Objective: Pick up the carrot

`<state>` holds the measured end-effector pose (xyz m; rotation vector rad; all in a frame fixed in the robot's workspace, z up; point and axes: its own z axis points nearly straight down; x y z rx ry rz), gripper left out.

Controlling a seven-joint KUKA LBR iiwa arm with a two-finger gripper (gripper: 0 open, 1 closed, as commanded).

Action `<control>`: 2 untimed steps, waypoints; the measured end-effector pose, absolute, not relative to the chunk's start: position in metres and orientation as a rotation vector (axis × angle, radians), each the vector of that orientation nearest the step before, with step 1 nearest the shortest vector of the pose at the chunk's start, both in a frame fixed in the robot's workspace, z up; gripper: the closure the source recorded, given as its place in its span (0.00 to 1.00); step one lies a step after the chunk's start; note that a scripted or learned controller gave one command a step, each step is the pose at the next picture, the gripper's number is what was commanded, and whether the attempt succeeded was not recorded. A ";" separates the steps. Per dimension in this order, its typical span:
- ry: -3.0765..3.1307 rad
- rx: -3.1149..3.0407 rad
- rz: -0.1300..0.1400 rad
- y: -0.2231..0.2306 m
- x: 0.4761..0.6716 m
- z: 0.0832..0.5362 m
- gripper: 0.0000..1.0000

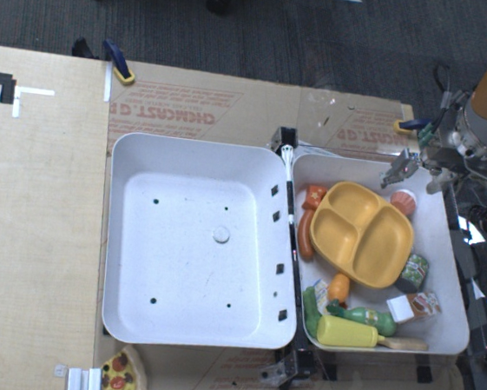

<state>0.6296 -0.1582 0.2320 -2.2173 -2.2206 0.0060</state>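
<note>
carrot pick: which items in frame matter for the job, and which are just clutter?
Matter: carrot in the right bin; gripper above that bin's far edge.

Clutter: yellow plate, yellow bottle, green bottle, left bin, pizza toy on the bench.

The wide white left bin (pixel 191 236) sits at 9 o'clock of the cluttered white right bin (pixel 450 235), touching. In the right one, the yellow divided plastic plate (pixel 368 234) lies mid-bin; the small orange carrot (pixel 339 288) is just at its 7 o'clock, with the yellow plastic bottle (pixel 347 333) at 6 o'clock.
</note>
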 end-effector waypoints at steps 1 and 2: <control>-2.335 -2.135 -0.024 -0.171 0.588 0.115 0.00; -2.367 -2.092 -0.040 -0.214 0.617 0.110 0.00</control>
